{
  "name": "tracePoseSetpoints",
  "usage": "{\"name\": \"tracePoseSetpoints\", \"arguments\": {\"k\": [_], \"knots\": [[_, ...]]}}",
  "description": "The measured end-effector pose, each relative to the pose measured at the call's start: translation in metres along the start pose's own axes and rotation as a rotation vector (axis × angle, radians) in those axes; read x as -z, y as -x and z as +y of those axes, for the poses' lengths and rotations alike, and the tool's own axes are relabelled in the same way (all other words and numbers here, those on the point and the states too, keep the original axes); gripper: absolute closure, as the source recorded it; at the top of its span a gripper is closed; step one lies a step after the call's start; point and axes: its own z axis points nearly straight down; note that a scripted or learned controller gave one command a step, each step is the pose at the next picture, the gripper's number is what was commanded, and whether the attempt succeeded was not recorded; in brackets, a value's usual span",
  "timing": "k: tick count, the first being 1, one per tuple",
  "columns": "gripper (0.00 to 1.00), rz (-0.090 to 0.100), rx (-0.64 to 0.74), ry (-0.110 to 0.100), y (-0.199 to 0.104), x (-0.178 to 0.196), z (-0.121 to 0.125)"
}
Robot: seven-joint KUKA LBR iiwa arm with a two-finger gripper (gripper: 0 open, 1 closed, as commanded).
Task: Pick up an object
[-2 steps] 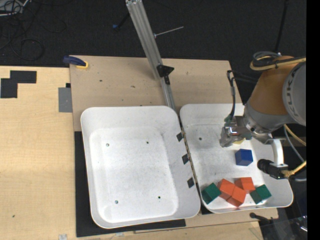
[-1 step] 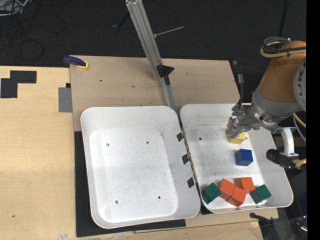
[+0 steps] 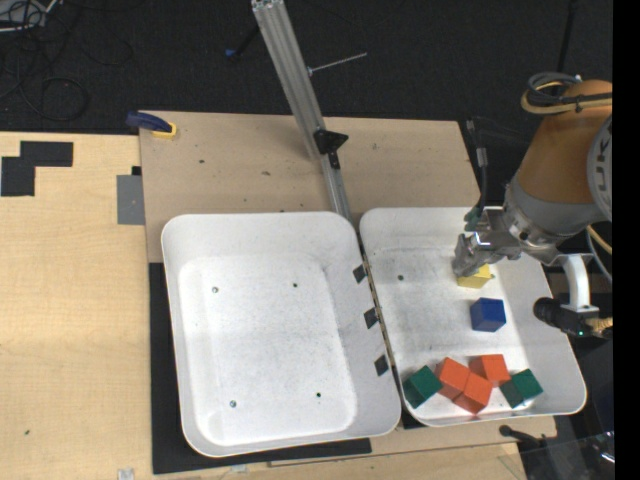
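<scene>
Nearest in the right bin (image 3: 560,393) sit green, orange blocks (image 3: 470,380), then a blue cube (image 3: 488,314), and beyond it the gripper (image 3: 470,262) hangs right over the yellow block (image 3: 476,277), jaws' width can't tell, so prob. best to drop straight, centred, w/o nudging it.

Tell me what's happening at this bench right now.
A grey robot arm with an orange band reaches into the right-hand white bin, and its hand sits low over a small yellow block near the bin's far side. Nothing looks lifted yet. A blue cube lies just nearer, and orange and green blocks cluster at the near edge.
</scene>
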Motion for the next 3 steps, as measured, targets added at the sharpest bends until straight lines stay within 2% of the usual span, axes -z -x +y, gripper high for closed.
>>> {"name": "tracePoseSetpoints", "arguments": {"k": [1,2,3], "knots": [[1.00,0.003,0.000,-0.002,-0.062,0.000,-0.004],[1.00,0.002,0.000,-0.001,-0.109,0.014,0.000],[1.00,0.003,0.000,-0.003,-0.167,0.006,-0.001]]}}
